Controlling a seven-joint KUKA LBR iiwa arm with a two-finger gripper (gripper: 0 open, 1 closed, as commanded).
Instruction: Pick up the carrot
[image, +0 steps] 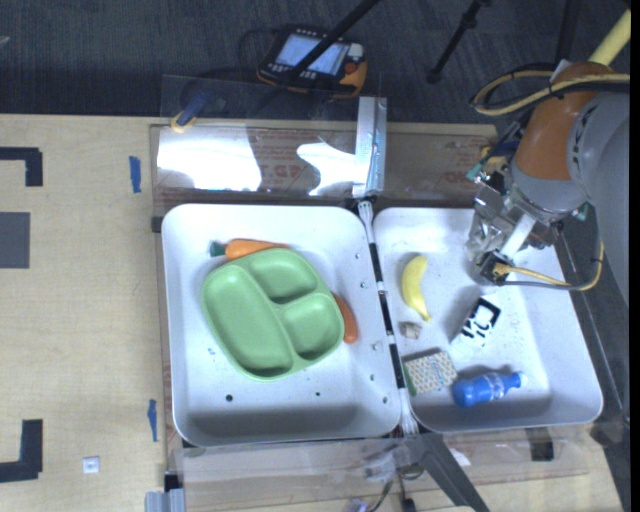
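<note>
Pincer (488, 245) over right bin (560, 350), carrot (252, 246) well apart

Orange carrot (255, 246) with a green top, light green plate (272, 312), yellow banana (414, 285), blue bottle (485, 386), speckled pad (430, 371), black-and-white block (480, 320), white bins (200, 385).

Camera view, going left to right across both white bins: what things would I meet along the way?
First the green divided plastic plate → yellow curved banana → blue plastic bottle. The orange carrot overlaps the plate, so its place is unclear.
</note>
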